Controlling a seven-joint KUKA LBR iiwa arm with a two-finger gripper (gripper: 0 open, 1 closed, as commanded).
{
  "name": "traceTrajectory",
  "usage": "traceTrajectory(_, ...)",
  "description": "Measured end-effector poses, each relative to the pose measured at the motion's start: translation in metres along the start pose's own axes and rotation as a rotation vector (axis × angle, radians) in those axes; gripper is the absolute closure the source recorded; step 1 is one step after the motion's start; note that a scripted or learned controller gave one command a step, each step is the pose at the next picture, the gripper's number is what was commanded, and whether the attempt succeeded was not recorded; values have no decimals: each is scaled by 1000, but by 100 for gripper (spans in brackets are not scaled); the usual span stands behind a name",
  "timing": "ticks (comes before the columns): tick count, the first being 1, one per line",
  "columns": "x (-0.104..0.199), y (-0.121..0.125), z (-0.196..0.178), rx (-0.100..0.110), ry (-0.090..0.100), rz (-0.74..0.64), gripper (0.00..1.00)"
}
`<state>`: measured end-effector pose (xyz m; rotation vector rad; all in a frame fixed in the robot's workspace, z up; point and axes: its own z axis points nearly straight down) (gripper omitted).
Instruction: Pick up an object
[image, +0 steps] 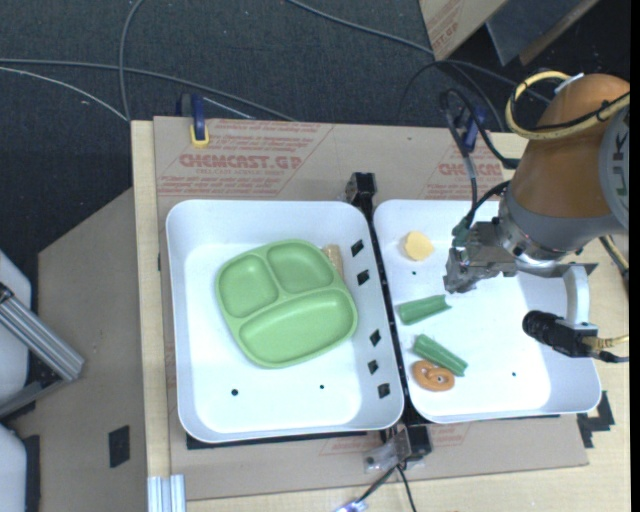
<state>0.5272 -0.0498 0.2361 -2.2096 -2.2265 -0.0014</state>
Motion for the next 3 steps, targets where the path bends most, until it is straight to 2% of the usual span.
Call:
traceTrajectory(2, 91, 5, -1, -3, -2, 2, 100)
traceTrajectory(3, 137, 5, 10, 1, -2, 3, 100)
